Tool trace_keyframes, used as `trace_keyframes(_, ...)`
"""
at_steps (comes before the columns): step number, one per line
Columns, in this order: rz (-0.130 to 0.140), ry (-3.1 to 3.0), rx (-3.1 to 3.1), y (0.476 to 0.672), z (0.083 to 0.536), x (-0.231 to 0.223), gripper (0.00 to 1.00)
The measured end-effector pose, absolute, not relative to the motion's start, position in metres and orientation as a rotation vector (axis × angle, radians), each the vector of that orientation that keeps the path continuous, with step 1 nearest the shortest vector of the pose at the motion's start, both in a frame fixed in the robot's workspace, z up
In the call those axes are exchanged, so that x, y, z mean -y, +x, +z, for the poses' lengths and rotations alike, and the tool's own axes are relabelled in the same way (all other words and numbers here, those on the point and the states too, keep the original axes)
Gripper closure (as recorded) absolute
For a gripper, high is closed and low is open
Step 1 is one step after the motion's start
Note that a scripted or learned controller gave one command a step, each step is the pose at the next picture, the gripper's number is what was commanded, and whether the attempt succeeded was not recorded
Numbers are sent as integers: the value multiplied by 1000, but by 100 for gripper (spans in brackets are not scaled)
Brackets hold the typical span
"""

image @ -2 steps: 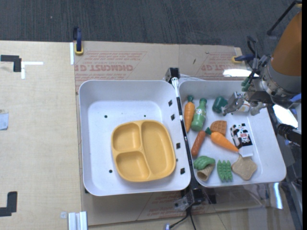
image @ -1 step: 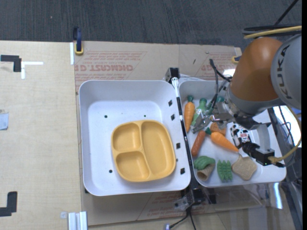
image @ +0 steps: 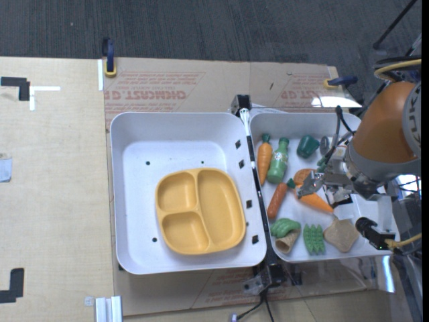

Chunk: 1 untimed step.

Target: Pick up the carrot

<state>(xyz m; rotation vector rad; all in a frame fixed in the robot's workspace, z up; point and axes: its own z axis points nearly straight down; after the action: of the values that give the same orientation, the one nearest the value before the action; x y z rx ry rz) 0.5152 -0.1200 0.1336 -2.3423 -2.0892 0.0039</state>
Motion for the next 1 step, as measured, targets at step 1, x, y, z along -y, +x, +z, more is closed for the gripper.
trace_keyframes(1, 1, -2336, 2101, 515, 107, 130, 0)
